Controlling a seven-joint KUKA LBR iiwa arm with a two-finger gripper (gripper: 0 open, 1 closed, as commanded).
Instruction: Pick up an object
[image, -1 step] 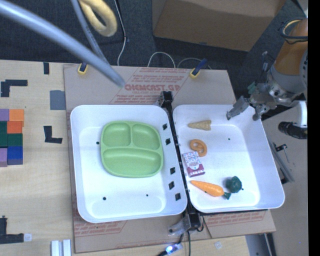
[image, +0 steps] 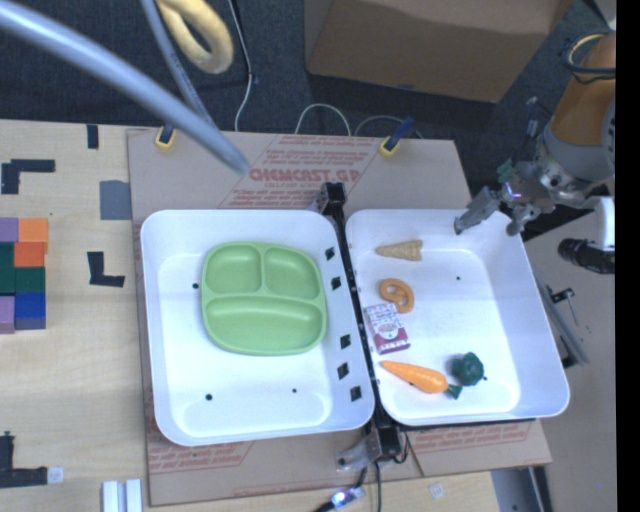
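Nearest the camera, at six o'clock in the right bin (image: 520, 300), lies an orange carrot (image: 414, 376), with a dark green vegetable (image: 465, 368) just beside it at three o'clock. Above them sit a small pink packet (image: 385, 328), a pretzel (image: 396, 293) and a pale cone-shaped piece (image: 400, 249). A green divided plate (image: 265, 298) fills the middle of the left bin (image: 160, 330). At two o'clock, the gripper (image: 492, 212) hangs over the right bin's far rim, its fingers spread apart, holding nothing.
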